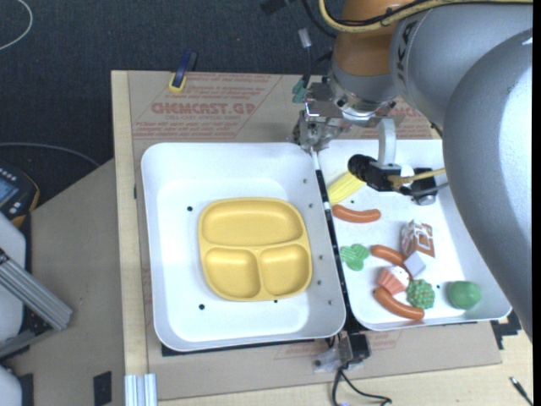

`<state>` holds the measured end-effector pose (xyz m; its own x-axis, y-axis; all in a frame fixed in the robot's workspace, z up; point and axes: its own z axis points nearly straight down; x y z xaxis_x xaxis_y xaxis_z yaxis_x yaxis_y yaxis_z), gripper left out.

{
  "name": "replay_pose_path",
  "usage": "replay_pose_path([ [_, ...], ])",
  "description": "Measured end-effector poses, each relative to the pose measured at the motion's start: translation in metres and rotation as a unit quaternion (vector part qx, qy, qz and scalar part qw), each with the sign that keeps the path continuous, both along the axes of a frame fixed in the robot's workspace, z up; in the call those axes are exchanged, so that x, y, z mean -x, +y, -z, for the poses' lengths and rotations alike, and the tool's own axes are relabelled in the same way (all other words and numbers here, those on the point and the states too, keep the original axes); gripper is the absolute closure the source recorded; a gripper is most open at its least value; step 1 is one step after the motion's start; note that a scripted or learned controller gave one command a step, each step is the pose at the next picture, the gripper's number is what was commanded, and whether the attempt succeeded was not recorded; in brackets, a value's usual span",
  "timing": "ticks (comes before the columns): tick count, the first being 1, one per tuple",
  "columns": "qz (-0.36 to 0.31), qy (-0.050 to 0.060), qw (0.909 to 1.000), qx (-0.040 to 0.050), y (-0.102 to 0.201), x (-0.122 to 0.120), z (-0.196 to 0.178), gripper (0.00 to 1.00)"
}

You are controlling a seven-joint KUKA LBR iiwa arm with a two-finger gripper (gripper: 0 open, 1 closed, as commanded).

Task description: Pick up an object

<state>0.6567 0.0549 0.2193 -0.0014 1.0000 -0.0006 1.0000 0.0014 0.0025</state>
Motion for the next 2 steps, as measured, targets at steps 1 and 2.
replay_pose_path([
  [1,0.001,0.002,1.0,0.0002,-0.01,0.003,0.001,1.0],
  [2,0.0,-0.001,1.0,-0.0001,-0.007,-0.009,-0.016,1.0],
])
